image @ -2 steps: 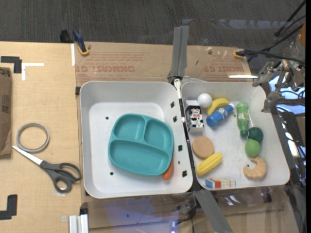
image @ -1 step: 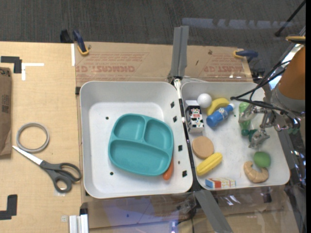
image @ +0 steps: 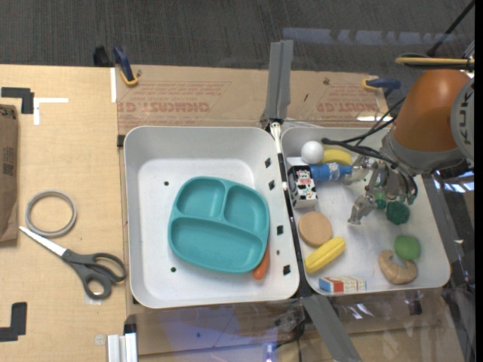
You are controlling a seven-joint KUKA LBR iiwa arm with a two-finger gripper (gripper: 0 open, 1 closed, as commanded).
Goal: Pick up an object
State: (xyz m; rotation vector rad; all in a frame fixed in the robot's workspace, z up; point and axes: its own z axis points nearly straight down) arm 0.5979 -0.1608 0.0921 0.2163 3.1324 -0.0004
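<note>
Grey carpet surrounds the worktop [image: 68, 157], where the hand [image: 375, 198] hangs low in the right bin [image: 430, 277], fingers spread and holding nothing, a dark green object [image: 398, 214] at its 3 o'clock, likeliest target.

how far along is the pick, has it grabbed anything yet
Done: the arm has reached over the right bin, with the gripper low among the items near the dark green object. In hand: nothing shows between the fingers. Left: close on an object and lift it. The corn cob, green ball and white ball all lie in the bin.
</note>
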